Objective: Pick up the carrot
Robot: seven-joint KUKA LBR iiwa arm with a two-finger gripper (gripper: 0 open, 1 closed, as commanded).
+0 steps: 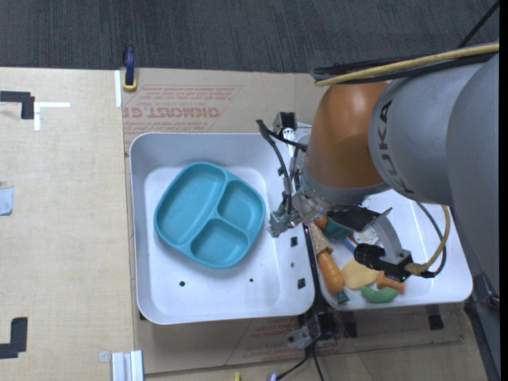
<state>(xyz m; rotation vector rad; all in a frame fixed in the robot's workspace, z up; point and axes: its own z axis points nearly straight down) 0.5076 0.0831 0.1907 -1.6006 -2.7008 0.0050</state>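
The carrot (329,270) lies in the right bin (444,290), close to its left wall, with its orange body pointing toward the front edge. My gripper (282,219) hangs from the grey and orange arm over the seam between the two bins. It is just up and left of the carrot's upper end. Nothing is visibly held in it, and the wrist hides much of the right bin.
A blue divided plate (210,213) lies in the left bin (206,304). Beside the carrot in the right bin are a yellow piece (358,275), a green piece (381,294) and a teal thing (337,227). The bins' shared wall (311,280) runs next to the carrot.
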